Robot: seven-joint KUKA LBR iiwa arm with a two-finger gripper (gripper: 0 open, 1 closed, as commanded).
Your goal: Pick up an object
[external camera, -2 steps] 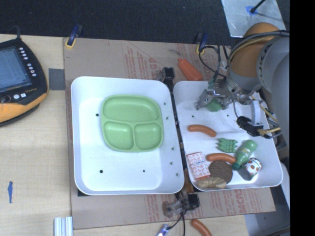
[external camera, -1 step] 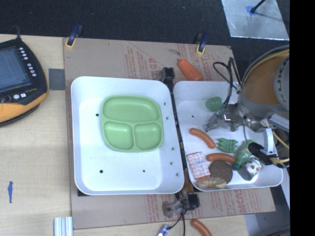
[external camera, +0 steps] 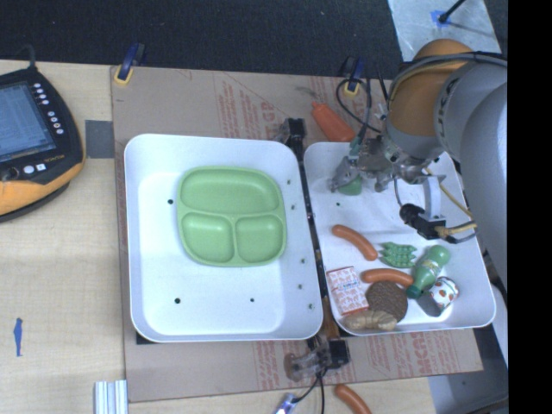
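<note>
My gripper (external camera: 348, 178) hangs low over the far left corner of the right bin (external camera: 483, 313). A small green thing (external camera: 349, 188) lies right under its tip; whether it is held I cannot tell. Nearer the front of this bin lie an orange sausage (external camera: 355, 241), a green leafy piece (external camera: 398, 253), a green bottle (external camera: 429, 268), a second sausage (external camera: 386, 276), a brown round patty (external camera: 386, 300), a red and white packet (external camera: 343, 290), a bread piece (external camera: 371, 321) and a red and white mushroom toy (external camera: 442, 293).
The left bin (external camera: 147, 309) holds a green divided plate (external camera: 231, 214). An orange carrot (external camera: 332, 121) lies on the cardboard behind the right bin, and another sausage (external camera: 354, 398) in front of it. A teach pendant (external camera: 34, 145) rests at the far left. Cables hang by the wrist.
</note>
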